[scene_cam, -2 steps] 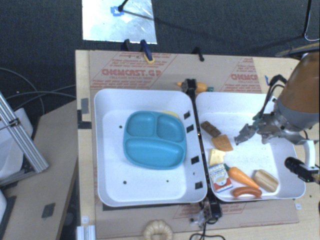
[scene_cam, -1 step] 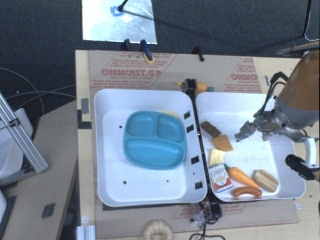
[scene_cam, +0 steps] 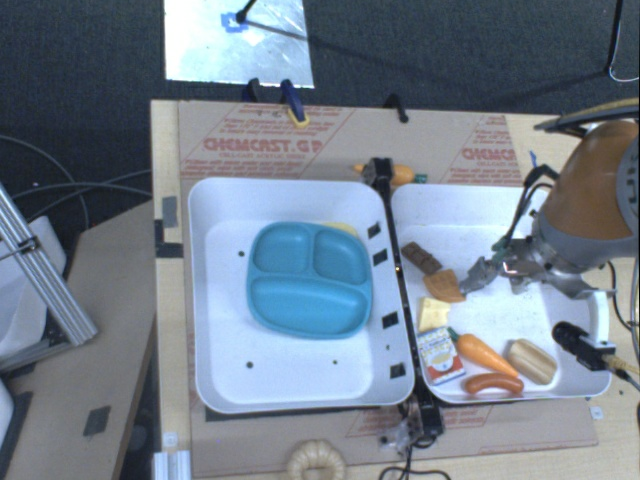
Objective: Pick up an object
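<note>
Hiding part of the right bin (scene_cam: 470, 213), the arm (scene_cam: 590, 203) blurs the gripper (scene_cam: 478, 275).

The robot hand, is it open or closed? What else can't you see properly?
- Gripper, camera view: fingers too small and blurred to judge.
- Yellow item, left bin: mostly hidden behind the blue divided plate.
- Small packet, right bin: print too small to read.
- Arm: cut off by the right edge.
</note>
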You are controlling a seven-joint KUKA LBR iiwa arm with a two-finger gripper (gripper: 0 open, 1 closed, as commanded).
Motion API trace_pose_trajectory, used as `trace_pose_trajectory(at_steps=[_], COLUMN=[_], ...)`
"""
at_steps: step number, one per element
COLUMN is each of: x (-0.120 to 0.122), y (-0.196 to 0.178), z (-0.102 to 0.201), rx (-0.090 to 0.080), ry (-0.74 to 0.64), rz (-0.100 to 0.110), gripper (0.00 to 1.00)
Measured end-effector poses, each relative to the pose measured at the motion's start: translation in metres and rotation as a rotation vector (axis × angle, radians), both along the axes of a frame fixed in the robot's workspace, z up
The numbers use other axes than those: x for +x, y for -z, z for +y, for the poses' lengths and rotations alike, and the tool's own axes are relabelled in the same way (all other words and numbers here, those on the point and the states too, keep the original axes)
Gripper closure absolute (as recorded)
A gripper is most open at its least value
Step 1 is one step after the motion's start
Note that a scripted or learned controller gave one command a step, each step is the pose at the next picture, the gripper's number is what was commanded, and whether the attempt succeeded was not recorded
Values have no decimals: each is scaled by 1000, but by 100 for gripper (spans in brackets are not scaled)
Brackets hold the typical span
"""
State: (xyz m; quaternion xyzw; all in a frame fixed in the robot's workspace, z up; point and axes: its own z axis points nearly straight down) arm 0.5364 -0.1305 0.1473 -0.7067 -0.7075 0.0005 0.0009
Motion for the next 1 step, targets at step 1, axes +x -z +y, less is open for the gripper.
trace_pose_trajectory(at_steps=[1], x=[4], y=[42], z=[-4], rx=[0], ry=[0], rz=[-2], gripper=[0])
